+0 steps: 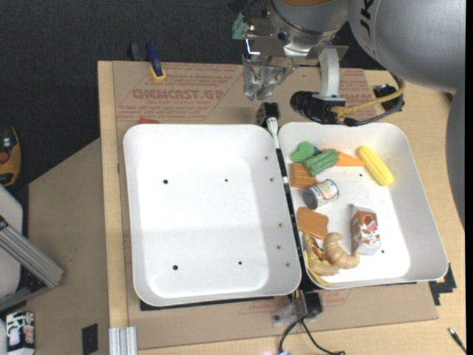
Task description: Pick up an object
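Arm poised above the bench's far edge, gripper (260,87) pointing down beyond both bins; finger opening cannot be told. Toy foods crowd the right bin (421,220).

— Where are we?
— We'd say a robotics lab: a grey industrial arm (414,21) over two white bins (207,213) on a cardboard-covered table (185,87), cables (369,109) trailing.

2 white bins (199,287), yellow corn (375,165), green pepper (313,157), orange carrot (346,158), brown croissant (338,253).
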Tool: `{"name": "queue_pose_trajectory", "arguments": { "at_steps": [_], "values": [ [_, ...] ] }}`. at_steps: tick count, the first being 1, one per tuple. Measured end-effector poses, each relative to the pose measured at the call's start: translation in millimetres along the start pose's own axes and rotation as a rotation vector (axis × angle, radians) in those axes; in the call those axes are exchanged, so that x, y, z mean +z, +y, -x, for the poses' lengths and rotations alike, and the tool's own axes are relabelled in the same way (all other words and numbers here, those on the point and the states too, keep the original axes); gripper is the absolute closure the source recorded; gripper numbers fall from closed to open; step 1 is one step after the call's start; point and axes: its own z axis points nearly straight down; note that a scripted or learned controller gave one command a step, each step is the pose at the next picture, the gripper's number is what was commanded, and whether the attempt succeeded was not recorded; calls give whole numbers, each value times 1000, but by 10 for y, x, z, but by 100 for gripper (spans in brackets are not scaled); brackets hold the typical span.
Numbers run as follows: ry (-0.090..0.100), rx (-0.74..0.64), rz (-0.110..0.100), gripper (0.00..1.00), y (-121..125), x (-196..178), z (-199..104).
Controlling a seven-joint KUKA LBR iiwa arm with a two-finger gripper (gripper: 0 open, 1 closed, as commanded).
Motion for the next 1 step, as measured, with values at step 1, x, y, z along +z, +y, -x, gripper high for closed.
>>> {"name": "queue_pose_trajectory", "arguments": {
  "at_steps": [1],
  "values": [
    [4, 2, 35, 100, 58, -1299, -504]
  ]
}}
